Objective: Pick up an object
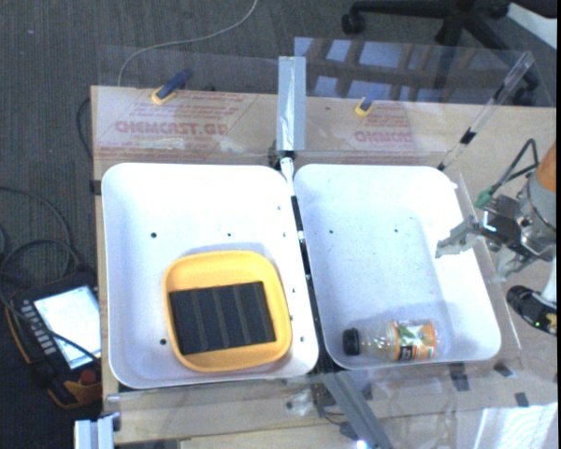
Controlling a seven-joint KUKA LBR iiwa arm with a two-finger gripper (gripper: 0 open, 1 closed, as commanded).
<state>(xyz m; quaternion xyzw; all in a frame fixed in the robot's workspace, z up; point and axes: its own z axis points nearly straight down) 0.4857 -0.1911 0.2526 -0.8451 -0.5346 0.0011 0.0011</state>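
Now: left bin (140, 204) holds yellow tray (227, 311); right bin (393, 204), bottle (395, 340); end effector (463, 237) unclear.

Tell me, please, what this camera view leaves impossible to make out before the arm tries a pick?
- Pincer: small and blurred at the right bin's rim; whether it is open or shut cannot be told.
- Arm: cut off by the right edge.
- Bottle: label too small to read.
- Yellow tray: dark ridged insert hides its floor.

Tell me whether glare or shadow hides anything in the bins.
Camera view: lighting is even and soft; the clear plastic bottle with a black cap and the yellow tray with a black ribbed insert read clearly, casting only faint shadows on the white bins.
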